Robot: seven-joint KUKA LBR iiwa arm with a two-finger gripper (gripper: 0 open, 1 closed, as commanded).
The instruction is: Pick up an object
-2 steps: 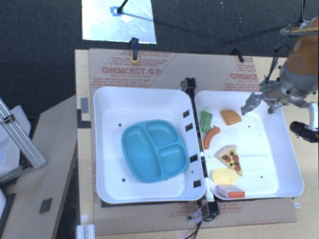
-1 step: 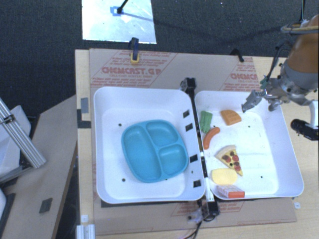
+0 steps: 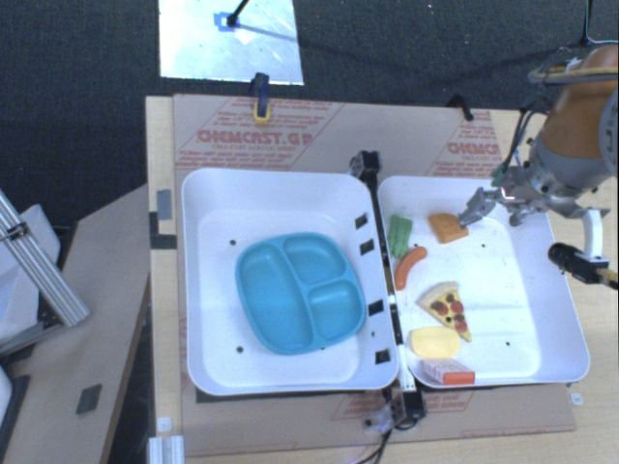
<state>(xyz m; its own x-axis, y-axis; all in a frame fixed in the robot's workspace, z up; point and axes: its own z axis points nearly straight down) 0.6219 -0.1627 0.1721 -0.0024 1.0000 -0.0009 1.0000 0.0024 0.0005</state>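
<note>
1. View: one fixed camera, mounted above the bench [image 3: 290, 124], looking down at a slant.
2. Facing: the near bench edge runs along the bottom, the dark floor [image 3: 77, 66] fills the top.
3. Range: moderately far; both white bins fit whole, left bin [image 3: 208, 201] and right bin [image 3: 551, 327] side by side.
4. Framing: bins sit slightly right of centre and low.
5. Entry side: the arm [image 3: 575, 124] comes in from the right edge, cropped there.
6. Margins: a lower side table [image 3: 97, 288] shows at the left.
</note>
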